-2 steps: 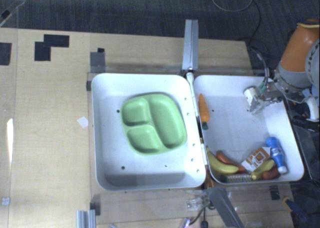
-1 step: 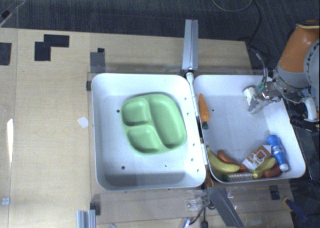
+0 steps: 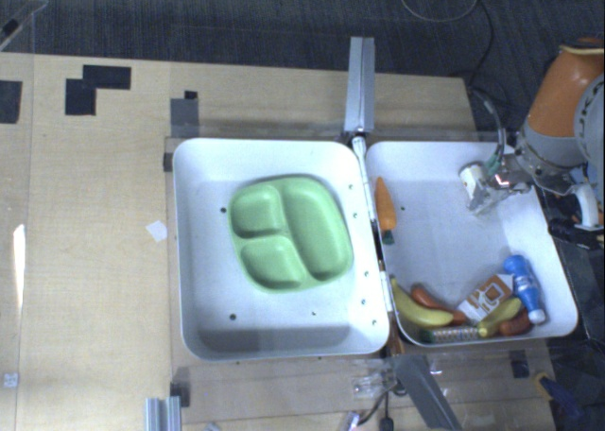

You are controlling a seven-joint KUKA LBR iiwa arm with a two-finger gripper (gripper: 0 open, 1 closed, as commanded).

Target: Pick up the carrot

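We counted two white bins side by side. The left bin [image 3: 189, 231] held one green three-compartment tray [image 3: 288, 231]. In the right bin [image 3: 444, 231], one carrot [image 3: 384, 207] lay against the left wall, well apart from the gripper [image 3: 487, 188] at the upper right corner; whether its claw was open we could not tell. Along the near edge we saw two bananas [image 3: 421, 311], one blue bottle [image 3: 525, 289] and one small carton [image 3: 484, 299].
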